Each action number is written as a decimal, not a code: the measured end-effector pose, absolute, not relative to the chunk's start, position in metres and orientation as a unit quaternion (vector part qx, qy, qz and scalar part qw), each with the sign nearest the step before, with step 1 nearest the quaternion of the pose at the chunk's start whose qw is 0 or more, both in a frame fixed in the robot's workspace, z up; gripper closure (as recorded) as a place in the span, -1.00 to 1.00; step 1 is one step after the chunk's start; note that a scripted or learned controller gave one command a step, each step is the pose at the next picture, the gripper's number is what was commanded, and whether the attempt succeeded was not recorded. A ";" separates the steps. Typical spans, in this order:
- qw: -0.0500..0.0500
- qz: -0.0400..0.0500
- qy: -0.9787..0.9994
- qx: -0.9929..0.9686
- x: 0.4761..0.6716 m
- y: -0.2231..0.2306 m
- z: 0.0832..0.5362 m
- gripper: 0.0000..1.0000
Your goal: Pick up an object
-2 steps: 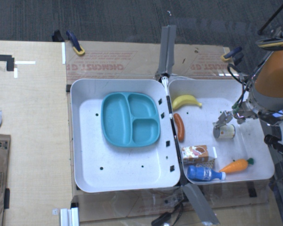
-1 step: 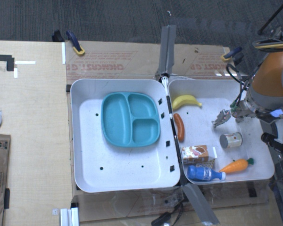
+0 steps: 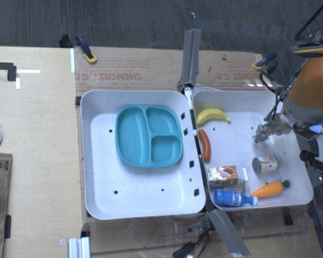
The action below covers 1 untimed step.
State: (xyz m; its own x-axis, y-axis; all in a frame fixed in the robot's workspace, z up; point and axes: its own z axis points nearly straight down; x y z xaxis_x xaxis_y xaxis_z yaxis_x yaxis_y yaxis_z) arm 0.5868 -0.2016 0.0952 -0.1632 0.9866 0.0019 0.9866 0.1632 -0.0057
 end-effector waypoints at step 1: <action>0.003 0.002 -0.763 -0.647 0.587 -0.202 0.095 -1.00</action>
State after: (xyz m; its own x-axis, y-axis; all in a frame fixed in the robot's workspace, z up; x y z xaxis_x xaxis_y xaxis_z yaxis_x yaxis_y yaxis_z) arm 0.5867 -0.2016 0.0951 -0.1634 0.9866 0.0019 0.9865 0.1634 -0.0059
